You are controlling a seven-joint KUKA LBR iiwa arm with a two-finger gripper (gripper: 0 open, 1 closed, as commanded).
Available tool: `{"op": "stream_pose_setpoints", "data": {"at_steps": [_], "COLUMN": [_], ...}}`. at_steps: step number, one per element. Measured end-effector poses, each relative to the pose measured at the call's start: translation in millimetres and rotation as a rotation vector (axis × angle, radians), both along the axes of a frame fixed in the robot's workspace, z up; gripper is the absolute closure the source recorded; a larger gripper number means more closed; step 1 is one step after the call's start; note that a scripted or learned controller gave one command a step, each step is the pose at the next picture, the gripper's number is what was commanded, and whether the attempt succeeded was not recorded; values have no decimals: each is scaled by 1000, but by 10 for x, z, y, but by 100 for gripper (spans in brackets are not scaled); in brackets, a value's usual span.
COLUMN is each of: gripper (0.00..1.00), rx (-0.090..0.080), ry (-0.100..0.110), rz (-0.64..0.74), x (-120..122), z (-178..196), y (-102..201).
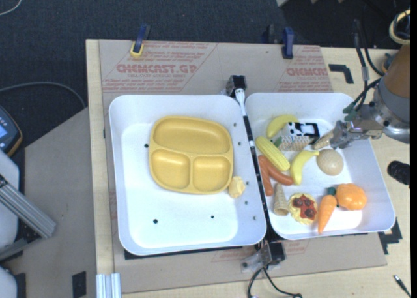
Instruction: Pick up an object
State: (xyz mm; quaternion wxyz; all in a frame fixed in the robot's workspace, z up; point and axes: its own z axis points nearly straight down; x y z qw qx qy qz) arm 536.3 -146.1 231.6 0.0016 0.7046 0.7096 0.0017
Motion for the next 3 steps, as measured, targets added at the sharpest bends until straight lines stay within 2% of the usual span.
{"op": "stream_pose_setpoints", "data": {"at_steps": [2, 3], "gripper": [100, 100], "rx": [1, 0], "ry": [-1, 2], "rz": [-1, -1], "x": [721, 992], "z": [96, -147], "y": [875, 1365]}}
